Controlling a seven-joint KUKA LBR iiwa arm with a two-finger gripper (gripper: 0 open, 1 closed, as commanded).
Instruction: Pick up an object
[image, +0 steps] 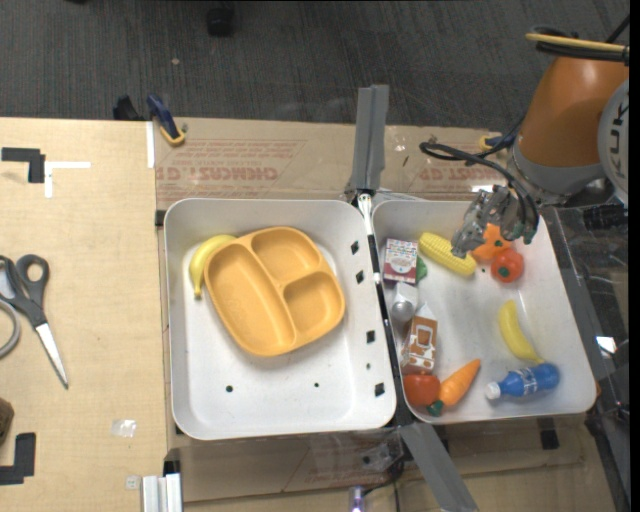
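Camera view puts my claw (470, 238) low in the right bin (572, 300), just beside the corn cob (446, 254); I cannot tell how far it is open or whether it grips anything. Right of the corn lie an orange piece (488, 247) and tomato (508, 265) (touching).

— What sat where?

— Two bins side by side: the left bin (190, 400) held a divided plate (273, 290), with a banana (205, 258) tucked against the plate's left rim. Scissors (38, 310) lay on the bench, well left.

— And the right bin (570, 395)?

— Corn (446, 254) at the back, a tomato (507, 265) to its right, a bottle (525, 382) at the front, with a carrot (459, 382) to its left.
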